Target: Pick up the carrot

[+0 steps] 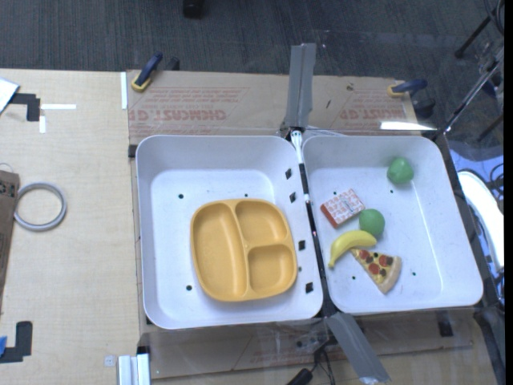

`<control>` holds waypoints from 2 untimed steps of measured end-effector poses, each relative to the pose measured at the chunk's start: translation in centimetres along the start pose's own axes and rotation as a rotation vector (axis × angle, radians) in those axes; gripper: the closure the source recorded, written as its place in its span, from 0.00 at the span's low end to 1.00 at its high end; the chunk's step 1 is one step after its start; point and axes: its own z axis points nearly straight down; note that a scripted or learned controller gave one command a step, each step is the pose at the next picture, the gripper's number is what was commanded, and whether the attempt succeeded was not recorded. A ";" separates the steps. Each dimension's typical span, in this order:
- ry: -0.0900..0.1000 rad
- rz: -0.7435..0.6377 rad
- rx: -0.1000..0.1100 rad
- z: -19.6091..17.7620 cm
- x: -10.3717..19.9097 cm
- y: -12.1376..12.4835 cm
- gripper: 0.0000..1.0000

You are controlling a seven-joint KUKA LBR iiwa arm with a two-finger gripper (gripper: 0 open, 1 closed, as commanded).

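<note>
Two shallow white bins side by side on a bench, seen from above at a slant. Left bin (144,239): holding a yellow divided plate (240,251), set flat and near the bin's middle. Right bin (449,239): holding five small toy foods. Toward the far right corner, a green ball-shaped item (400,171), well apart from the rest. Near the dividing wall, a red-and-white packet (342,207); just beside it, a second green round item (371,221); below these, a banana (350,245) touching or nearly touching a pizza slice (378,267). Outside the bins, on the wooden bench to the left, a roll of tape (20,215); behind the bins, printed cardboard (208,107) held by blue clamps (147,70).

Progress toward the task, as judged from this layout: none visible. All items lying loose on the bin floor, none lifted, none tilted as if gripped. Whereabouts of the carrot: cannot be told; none of the five foods matched to it with any confidence, the two green items being too small and too round to name. State of the gripper: cannot be told from this view.

Remaining, by judgement: everything. Locating the carrot, bringing the arm in from the right, descending over it, closing on it, and lifting it clear.
</note>
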 end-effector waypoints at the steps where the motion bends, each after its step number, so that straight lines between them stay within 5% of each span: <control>1: 0.000 0.000 -0.001 0.0 0.0 0.0 0.00; 2: -0.008 0.006 -0.002 -0.4 0.1 -0.2 1.00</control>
